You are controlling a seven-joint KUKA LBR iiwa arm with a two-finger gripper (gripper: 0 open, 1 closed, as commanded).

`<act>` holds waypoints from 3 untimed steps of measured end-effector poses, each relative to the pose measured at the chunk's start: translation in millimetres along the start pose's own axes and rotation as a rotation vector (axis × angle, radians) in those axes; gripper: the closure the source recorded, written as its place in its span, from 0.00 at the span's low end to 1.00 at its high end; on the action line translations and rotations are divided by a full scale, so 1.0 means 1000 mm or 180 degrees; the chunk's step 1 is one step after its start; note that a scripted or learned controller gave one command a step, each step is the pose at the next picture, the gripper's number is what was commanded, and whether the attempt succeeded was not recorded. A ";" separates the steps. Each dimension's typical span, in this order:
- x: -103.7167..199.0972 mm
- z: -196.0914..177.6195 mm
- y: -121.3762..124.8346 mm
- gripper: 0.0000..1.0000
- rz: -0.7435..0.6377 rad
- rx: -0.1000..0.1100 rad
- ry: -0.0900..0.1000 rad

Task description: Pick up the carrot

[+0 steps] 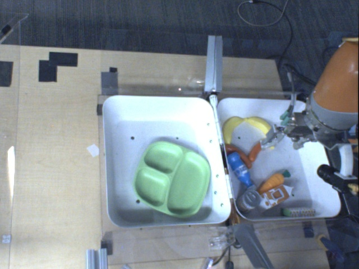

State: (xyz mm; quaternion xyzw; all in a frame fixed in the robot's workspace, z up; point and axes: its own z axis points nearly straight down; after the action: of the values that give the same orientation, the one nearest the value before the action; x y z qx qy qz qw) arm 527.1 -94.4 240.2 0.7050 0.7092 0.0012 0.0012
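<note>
The carrot (273, 181) is lying in the right bin (322, 203), well apart from and nearer the camera than the fingers (271, 140), which are hanging spread and gripping nothing.

Gripper (276, 136) low; wrist tilted leftward

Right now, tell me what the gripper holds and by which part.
Nothing. The gripper hangs over the right bin with nothing between its fingers; the carrot lies apart, lower in that bin.
</note>
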 end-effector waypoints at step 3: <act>-0.051 0.138 -0.029 1.00 0.0982 -0.0055 0.0007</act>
State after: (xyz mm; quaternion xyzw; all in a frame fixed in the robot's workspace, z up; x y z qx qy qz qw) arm 499.3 -145.9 101.7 0.8055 0.5924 0.0083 0.0063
